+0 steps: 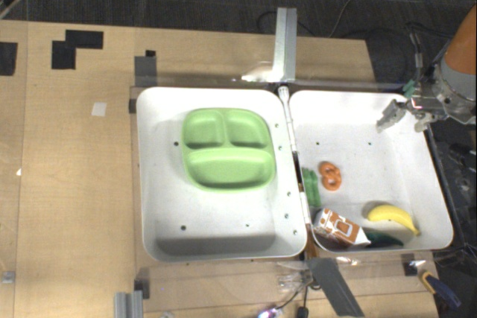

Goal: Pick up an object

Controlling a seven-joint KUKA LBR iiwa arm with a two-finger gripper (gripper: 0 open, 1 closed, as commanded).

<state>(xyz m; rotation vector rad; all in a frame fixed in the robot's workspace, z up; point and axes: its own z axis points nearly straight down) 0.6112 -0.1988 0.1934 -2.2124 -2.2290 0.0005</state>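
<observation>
Two shallow white bins (pixel 164 234) side by side on a wooden desk (pixel 67 182). In right bin's near corner, curved yellow banana (pixel 391 217), long axis running left to right, beside brown carton (pixel 340 229); orange pretzel shape (pixel 329 175) near the middle. Green divided plastic tray (pixel 227 147) in left bin. Grey arm over right bin's far right rim, pincer (pixel 406 115) splayed apart, grasping nothing

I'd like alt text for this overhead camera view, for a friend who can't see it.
Two white bins sit side by side on a wooden bench. The left bin holds a green divided plate; the right bin holds a banana, a pretzel and a brown packet. The gripper hangs over the right bin's far right corner.
</observation>
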